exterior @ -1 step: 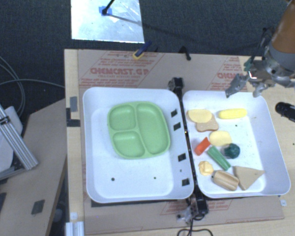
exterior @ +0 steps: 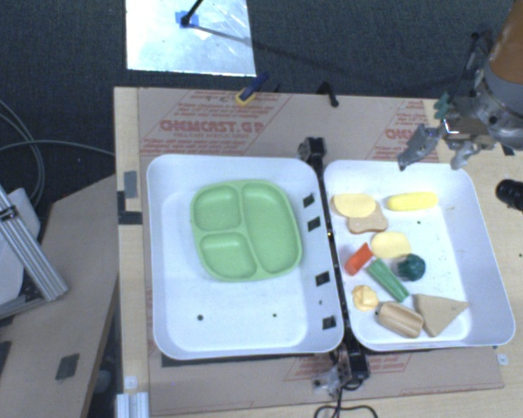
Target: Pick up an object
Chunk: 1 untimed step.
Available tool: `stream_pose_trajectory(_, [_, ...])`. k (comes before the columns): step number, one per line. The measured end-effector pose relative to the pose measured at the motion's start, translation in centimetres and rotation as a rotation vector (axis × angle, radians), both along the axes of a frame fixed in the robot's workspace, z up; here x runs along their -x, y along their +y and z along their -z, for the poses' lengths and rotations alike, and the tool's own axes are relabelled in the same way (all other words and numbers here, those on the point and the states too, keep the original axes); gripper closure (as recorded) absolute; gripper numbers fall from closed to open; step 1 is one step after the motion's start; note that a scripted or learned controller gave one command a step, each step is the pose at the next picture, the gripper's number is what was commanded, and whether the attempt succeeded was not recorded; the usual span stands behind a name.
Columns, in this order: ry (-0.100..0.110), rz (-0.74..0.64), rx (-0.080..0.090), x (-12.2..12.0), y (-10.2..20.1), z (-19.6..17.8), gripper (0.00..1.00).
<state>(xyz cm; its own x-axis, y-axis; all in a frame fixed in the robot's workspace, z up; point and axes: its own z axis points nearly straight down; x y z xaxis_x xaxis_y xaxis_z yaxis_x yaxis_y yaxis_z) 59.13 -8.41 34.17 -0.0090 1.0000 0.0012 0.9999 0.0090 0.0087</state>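
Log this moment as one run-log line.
gripper: open, above right bin's far edge, holding nothing | toy foods: in right bin | green tray: left bin

floor [exterior: 52,50]: dark grey carpet | bench top [exterior: 227,124]: printed cardboard | shiny sheet [exterior: 190,23] on floor | cables [exterior: 35,146] at left

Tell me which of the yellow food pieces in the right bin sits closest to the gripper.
The long yellow piece near the right bin's far edge. It lies just below the gripper, while the other yellow pieces sit farther left or lower in the bin.
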Motion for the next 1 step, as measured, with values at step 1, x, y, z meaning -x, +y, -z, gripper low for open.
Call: stream_pose_trajectory(1, [-0.011,0.001,0.002,1.15,1.88,-13.79,0.0])
